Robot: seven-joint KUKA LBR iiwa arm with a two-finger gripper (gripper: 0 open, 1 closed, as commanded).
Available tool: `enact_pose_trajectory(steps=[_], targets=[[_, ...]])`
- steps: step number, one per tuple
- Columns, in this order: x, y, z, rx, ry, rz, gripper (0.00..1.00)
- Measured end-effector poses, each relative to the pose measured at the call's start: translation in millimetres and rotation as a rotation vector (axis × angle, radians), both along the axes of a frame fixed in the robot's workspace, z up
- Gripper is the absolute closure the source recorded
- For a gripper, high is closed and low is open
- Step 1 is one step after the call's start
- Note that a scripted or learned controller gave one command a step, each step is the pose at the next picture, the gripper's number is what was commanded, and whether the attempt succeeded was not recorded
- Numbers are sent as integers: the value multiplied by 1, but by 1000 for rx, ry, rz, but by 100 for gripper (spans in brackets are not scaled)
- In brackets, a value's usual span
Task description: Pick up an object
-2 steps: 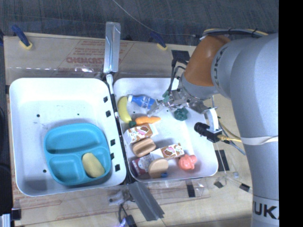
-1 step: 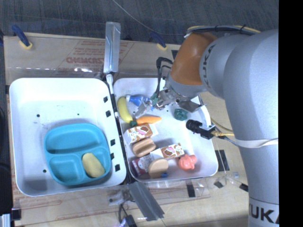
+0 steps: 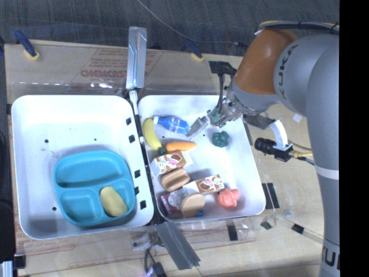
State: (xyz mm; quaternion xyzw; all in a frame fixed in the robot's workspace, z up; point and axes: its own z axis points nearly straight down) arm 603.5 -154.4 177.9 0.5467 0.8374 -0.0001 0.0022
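Objects for picking lie crowded in the right bin [image 3: 245,172]: a banana [image 3: 151,134] and a blue-capped bottle [image 3: 171,123] toward the upper left of that bin, a carrot [image 3: 181,146] just below them, a small dark green item [image 3: 219,138] at centre right of the frame, then a printed packet [image 3: 169,163], a hot-dog bun [image 3: 174,179], a second packet [image 3: 210,184], a pink toy [image 3: 228,198] and a rounded bread piece [image 3: 192,202] along the lower edge. The left bin [image 3: 34,154] carries a blue divided tray [image 3: 86,178] with a yellow lemon-like piece [image 3: 113,201] in its lower right compartment.

Risk, as judged from this layout: the items sit touching or nearly touching, so a descent may strike two at once, push one aside, or close on an edge and slip. The rounded green item may roll away from contact.

The claw [image 3: 209,122] hangs in the upper part of the right bin, between the bottle and the green item, with the arm's orange band [image 3: 262,62] above it. Nothing is seen between its fingers; how far apart they stand cannot be told from this slant.
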Motion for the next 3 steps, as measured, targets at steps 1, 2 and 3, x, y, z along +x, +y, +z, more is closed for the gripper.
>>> enact_pose_trajectory(steps=[1,2,3], targets=[[37,37,-62,2,5,187,0],[53,27,-86,2,3,-241,0],[52,27,-78,1,11,-235,100]])
